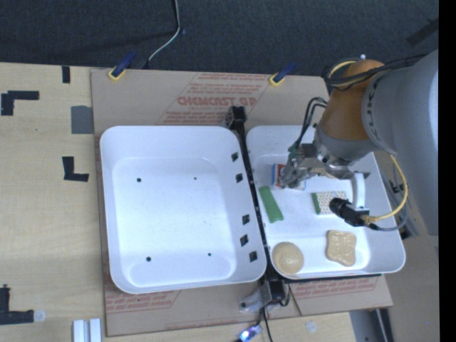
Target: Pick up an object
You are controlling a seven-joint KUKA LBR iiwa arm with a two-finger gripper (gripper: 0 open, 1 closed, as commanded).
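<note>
I see my arm (pixel 399 112) reaching in from the right, orange-banded wrist bent downward, gripper (pixel 291 179) lowered, pointing left.

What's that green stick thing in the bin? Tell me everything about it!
The green stick is a flat, narrow bar of plain mid-green, with squared ends; it looks like plastic or foam. It lies flat on the floor of the right bin, near the bin's left wall, tilted a little so its top end leans left. Nothing rests on it. The gripper hangs just above and to its right. A round tan thing sits below it, apart from it.
</note>
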